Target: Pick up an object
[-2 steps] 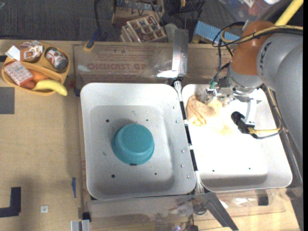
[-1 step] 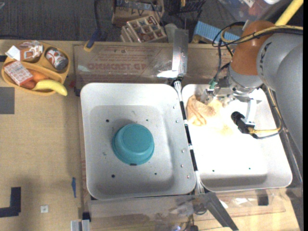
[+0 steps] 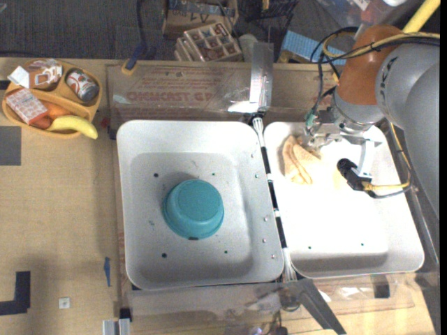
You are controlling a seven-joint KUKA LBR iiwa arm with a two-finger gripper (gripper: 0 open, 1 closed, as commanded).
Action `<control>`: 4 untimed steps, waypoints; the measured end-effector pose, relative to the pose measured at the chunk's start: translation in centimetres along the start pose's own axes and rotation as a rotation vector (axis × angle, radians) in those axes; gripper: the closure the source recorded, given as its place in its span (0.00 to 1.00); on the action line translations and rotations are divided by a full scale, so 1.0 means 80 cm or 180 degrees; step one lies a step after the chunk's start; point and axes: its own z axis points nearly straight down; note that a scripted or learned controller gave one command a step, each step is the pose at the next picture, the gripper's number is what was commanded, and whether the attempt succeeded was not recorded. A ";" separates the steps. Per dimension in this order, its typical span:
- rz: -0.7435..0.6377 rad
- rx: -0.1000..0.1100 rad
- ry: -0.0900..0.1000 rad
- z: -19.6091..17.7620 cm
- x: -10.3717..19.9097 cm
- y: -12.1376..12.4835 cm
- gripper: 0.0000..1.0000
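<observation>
A tan cloth (image 3: 299,159) lies crumpled in the right bin (image 3: 356,250), near its top left corner. The hand (image 3: 316,135) is right at the top of the cloth, touching or almost touching it. I cannot tell if the hand is grasping the cloth or not, because the view is too blurry there. The grey arm (image 3: 405,82) with its orange band (image 3: 367,65) comes in from the right, over the top of that bin. A black cable (image 3: 363,180) hangs from the wrist, just beside the cloth.

The left bin (image 3: 140,257) holds a teal bowl (image 3: 194,208), upside down in the middle, well apart from the cloth. At the far left of the desk (image 3: 56,222) sits a yellow tray (image 3: 21,117) with a banana (image 3: 75,125) and other toy food.
</observation>
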 end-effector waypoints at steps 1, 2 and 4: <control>0.0000 -0.0001 0.0000 0.000 0.000 0.000 0.00; -0.0186 0.0041 0.0006 -0.103 0.044 -0.077 0.00; -0.0289 -0.0014 -0.0008 0.010 -0.057 -0.060 0.00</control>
